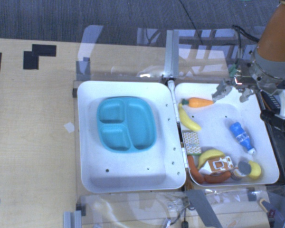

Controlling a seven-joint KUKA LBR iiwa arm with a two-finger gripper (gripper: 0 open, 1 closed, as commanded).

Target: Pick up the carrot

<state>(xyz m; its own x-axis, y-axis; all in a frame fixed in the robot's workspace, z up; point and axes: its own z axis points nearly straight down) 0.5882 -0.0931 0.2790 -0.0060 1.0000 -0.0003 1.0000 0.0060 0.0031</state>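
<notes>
1. Lower right of the frame, near corner of the right bin (pixel 270 141): a red sausage-shaped toy (pixel 210 177), a small carton (pixel 220 165) with an orange-and-white printed face whose writing is too small to read, a grey disc (pixel 244 168) and a yellow lemon-like piece (pixel 254 170), all crowded together.
2. Just above these: a curved banana (pixel 210 155) and a speckled square packet (pixel 192 142); no legible text.
3. Centre right: a blue bottle (pixel 240 136) with a white cap, lying on its side; its label is unreadable.
4. Centre left: a blue divided plate (pixel 126 124) in the left bin (pixel 90 165).
5. Along the right bin's left wall: a second yellow banana (pixel 188 119).
6. Upper part of the right bin: the carrot (pixel 199 102), lying flat, green end to the left, touching nothing but the bin floor.
7. Upper right: the gripper (pixel 233 92), fingers spread apart and holding nothing, just right of the carrot.
</notes>
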